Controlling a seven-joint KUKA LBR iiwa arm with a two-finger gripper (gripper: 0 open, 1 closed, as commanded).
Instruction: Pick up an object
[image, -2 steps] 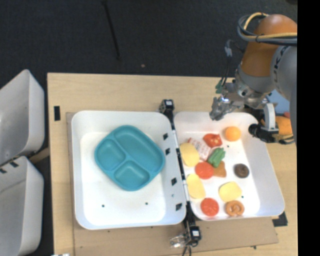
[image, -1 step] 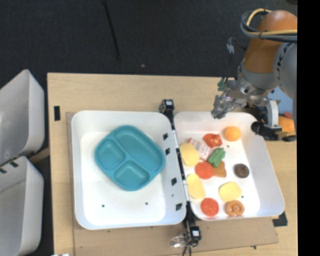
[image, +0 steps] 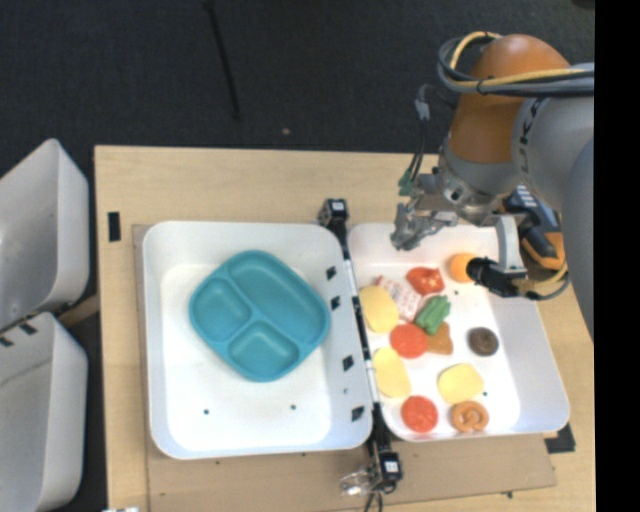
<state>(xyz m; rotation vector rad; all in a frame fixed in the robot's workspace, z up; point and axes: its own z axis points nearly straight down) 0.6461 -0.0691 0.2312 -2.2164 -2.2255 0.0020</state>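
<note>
Over the right bin's (image: 545, 400) far corner, the gripper (image: 408, 232) hangs, its state unclear; the red pepper (image: 425, 280) nearby looks light, slippery, best pinched across its middle.

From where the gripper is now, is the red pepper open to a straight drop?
Probably yes. The gripper hangs over the right bin's back left corner, and the red pepper lies just in front, uncovered, though a green piece crowds its near side.

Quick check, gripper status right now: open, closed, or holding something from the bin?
Gripper: cannot be told from this view; it hangs over the far end of the right bin, with no item seen in it.
</note>
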